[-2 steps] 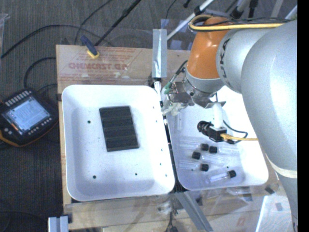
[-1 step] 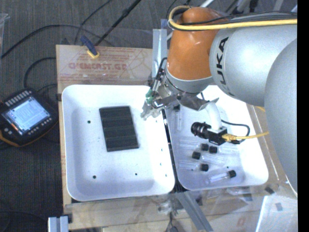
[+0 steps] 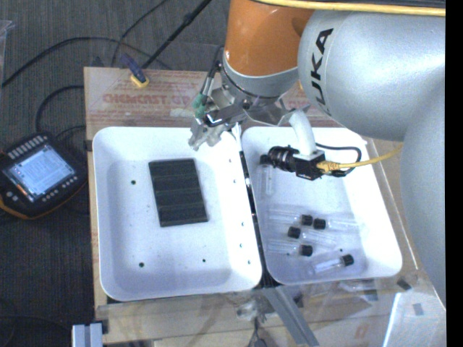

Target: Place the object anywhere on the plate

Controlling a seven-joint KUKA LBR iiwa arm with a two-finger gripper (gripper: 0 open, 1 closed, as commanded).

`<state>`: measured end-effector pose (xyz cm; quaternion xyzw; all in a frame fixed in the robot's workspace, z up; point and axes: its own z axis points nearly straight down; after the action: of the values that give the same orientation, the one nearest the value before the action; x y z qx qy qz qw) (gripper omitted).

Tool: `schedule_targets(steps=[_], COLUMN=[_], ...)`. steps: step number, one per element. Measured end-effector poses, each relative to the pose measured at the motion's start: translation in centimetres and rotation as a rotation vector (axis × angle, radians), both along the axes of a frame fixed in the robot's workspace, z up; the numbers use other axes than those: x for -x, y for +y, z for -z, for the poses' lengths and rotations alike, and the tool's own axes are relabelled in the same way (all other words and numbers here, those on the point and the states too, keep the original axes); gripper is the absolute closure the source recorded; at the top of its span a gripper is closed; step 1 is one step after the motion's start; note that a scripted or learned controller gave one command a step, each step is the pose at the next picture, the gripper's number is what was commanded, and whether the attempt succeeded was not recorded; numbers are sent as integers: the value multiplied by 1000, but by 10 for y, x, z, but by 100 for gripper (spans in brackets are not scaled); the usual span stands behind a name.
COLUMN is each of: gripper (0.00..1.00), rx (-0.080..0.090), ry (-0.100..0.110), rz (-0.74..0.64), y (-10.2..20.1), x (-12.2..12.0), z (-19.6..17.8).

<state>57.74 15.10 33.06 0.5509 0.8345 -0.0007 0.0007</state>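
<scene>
The grey arm point(image 3: 362, 56) with its orange band reaches in from the right over the top edge of two white bins, and its gripper point(image 3: 206, 132) hangs above the back rim of the left bin point(image 3: 108, 194); whether it is open or closed cannot be told. A dark ribbed plate point(image 3: 178, 191) lies flat in the left bin, and small clear tubes point(image 3: 307, 230) with black caps lie scattered in the right bin point(image 3: 376, 215)

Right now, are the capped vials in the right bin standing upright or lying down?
Lying down. The clear vials rest on their sides on the right bin floor, black caps pointing sideways in different directions.
</scene>
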Motion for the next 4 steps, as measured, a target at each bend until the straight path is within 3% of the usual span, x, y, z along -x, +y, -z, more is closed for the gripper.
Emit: schedule_targets(steps=[1,2,3,4], gripper=[100,100,100,100], rx=[0,1,1,1], ry=[-1,0,1,-1], rz=[77,-27,-112,-197], y=[42,74,74,74], x=[3,-42,-64,-91], z=[-76,-103,-76,-103])
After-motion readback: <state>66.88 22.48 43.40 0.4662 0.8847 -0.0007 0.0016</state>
